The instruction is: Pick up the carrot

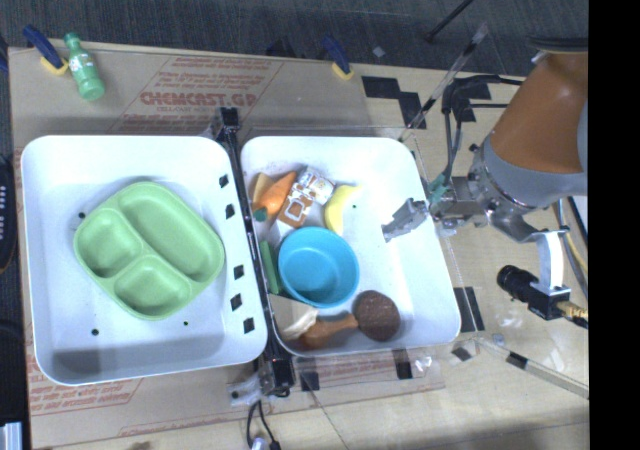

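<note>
Two-finger grey metal gripper [403, 218] sits over the right part of the right-hand shallow white bin [428, 283], at about 3 o'clock from the bin's centre, above bare floor. Fingers: cannot tell whether spread or pressed together; nothing visible between them. The grey arm with its orange band [540, 118] enters from 3 o'clock.

The carrot [275, 193], an orange tapered plastic piece, lies at about 10 o'clock in the same bin, near the wall shared with the other bin. It is well apart from the gripper. Touching it on its 3 o'clock side is a small white and orange printed packet [303, 200]. A yellow banana-shaped toy [341, 208] lies just beside the packet, toward 3 o'clock.

A round blue plastic bowl [318, 267] sits upright at bin centre. At 5 o'clock from the bowl is a brown round-headed object [375, 315] with a tan handle-like part [325, 330] extending toward 9 o'clock.

The left-hand shallow white bin [60, 338] holds a light green three-compartment plastic plate [150, 248], lying flat.

On the bench at 11 o'clock, a small green bottle [84, 68] lies beside a blue and yellow clamp [45, 50].
</note>
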`<state>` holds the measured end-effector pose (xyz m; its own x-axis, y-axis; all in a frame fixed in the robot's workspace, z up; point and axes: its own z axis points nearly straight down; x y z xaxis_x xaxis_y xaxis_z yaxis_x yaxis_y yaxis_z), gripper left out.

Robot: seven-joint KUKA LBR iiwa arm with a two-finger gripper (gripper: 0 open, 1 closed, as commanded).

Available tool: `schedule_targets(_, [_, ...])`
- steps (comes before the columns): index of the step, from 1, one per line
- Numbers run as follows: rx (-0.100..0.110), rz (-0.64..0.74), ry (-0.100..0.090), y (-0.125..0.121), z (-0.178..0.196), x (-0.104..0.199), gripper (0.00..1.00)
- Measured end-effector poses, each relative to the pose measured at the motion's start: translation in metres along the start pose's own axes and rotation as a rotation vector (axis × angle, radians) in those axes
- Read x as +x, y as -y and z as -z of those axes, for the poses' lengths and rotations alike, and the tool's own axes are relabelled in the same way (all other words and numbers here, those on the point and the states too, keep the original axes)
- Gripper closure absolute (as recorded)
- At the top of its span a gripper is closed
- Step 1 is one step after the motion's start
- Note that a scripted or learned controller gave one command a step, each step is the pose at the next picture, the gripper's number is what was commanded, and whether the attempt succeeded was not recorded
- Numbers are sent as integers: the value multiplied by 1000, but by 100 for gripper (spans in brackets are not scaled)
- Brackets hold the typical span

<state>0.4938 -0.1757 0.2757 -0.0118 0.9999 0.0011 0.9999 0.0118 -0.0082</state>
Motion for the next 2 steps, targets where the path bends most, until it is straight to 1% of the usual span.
schedule_targets(1, [4, -138, -2, 17, -75, 35, 0])
schedule_targets(2, [-3, 6, 2, -30, -26, 23, 0])
